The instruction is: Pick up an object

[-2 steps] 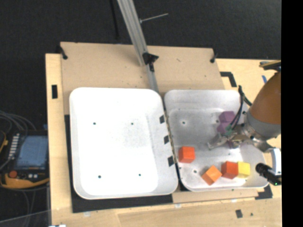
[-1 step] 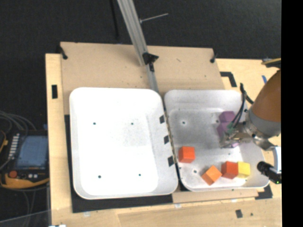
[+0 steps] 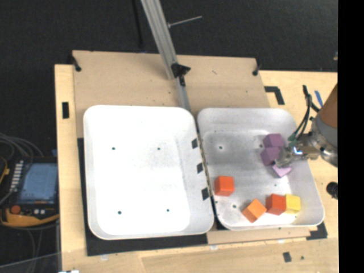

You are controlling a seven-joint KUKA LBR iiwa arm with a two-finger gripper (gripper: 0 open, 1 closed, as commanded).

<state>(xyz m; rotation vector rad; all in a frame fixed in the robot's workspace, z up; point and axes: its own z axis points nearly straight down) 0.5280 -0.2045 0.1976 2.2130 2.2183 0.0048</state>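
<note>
We find the gripper (image 3: 294, 151) low in the right bin (image 3: 239, 124), right side. Purple blocks (image 3: 273, 148) touch it at nine o'clock, on its reach line. We cannot tell whether it grips anything. Orange block (image 3: 224, 185) lies well apart at eight o'clock.

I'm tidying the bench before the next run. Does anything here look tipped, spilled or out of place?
Nothing stands out. All the blocks lie inside the right bin: purple blocks by the gripper, orange, red and yellow ones near its front edge.

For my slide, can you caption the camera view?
End effector beside purple blocks in the right bin, with orange, red and yellow blocks nearby.
</note>
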